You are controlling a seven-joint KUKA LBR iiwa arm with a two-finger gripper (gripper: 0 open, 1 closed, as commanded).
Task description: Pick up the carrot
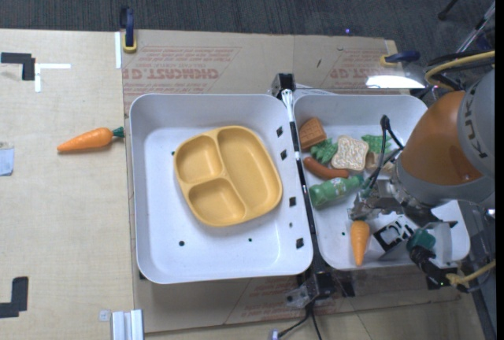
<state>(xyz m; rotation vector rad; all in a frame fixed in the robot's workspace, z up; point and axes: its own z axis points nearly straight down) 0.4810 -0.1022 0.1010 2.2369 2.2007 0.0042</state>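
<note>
Altogether two carrots show, one (88,140) on the bench, one (359,241) binned below the pincer (370,203), whose grip I cannot tell.

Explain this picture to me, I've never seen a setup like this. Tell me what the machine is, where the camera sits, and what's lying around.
One camera looks down at a slant on a bench. The grey and orange shape on the right is a robot arm; its gripper hangs over the right bin, just above a carrot lying there. I can't tell whether it grips anything. That bin also holds toy food: bread, a sausage, green vegetables. The left bin holds a yellow divided plate. A second carrot lies outside on the bench, far left.
</note>
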